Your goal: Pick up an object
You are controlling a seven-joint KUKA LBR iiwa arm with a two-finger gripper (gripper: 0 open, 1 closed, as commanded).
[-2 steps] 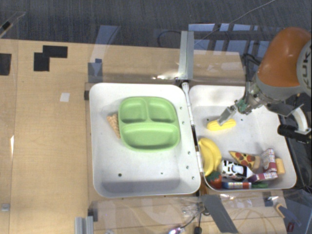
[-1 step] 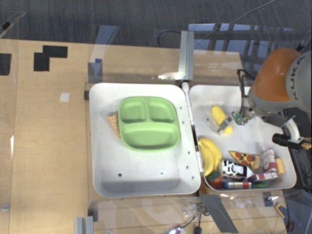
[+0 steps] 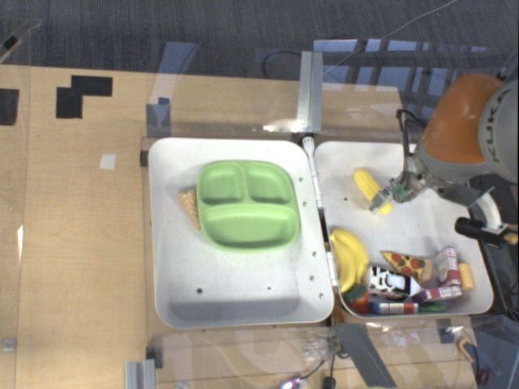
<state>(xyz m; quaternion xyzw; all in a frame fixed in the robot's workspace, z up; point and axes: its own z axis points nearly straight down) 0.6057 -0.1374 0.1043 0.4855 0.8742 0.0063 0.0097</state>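
Grey two-finger gripper (image 3: 395, 193) is down in the right white bin (image 3: 349, 154), right at the small yellow corn cob toy (image 3: 370, 190), which lies far-left in that bin, apart from the near clutter. Can't tell whether the pincer is open, closed or gripping. Cob looks like light, stiff, smooth plastic, likely slippery and prone to roll; best taken across the short middle. Near edge: yellow banana (image 3: 349, 257), pizza slice toy (image 3: 405, 263), small packets. Left white bin (image 3: 170, 298) holds the green divided plate (image 3: 246, 203)
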